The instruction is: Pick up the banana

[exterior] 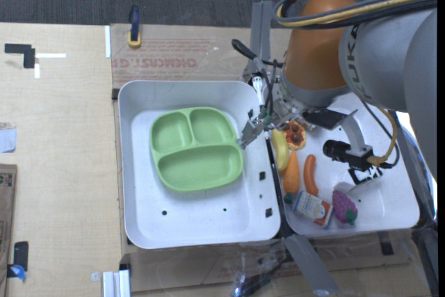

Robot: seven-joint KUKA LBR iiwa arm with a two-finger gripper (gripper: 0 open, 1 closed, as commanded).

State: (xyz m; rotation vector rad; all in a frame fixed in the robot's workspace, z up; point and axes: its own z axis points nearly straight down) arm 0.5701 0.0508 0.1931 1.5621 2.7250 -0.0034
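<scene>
Even, bright overhead light; soft shadows w/ no hard edges. White bins (139, 219) near overexposed, mild glare on rims. Focus approx. uniform; slight softness on arm (389, 45) closest to lens.

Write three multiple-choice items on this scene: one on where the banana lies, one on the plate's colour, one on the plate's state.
1. Where does the banana lie?
A. in the right bin, near its left wall
B. on the plate
C. on the bench outside the bins

2. What colour is the divided plate in the left bin?
A. red
B. green
C. blue

3. What is the plate's state?
A. stacked with fruit
B. flipped face down
C. face up, compartments bare

Answers:
1. A: it lies beside the carrot in the right bin.
2. B: it is plainly green.
3. C: all three compartments show bare.
</scene>
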